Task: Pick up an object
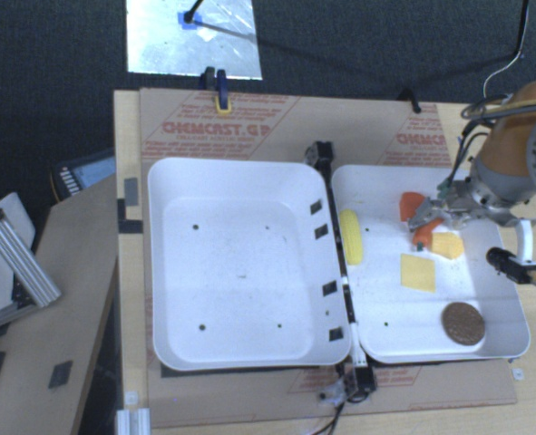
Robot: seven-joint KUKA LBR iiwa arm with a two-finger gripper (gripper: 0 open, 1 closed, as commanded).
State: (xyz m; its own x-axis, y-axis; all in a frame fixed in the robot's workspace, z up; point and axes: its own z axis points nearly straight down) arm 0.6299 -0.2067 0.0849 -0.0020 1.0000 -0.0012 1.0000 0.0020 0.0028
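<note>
brown disc (463, 323) right bin (503, 338) | gripper (428, 221) over orange piece (411, 205)

Smooth white plastic bins (240, 270), matt brown cardboard sheet (277, 120)

The gripper (428, 222) partly hides an orange object (411, 206) beneath it.

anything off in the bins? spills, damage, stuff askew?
Nothing stands out. The corn cob, yellow slices, orange piece and brown disc all lie inside the right bin. The hand sits low over the orange piece.
</note>
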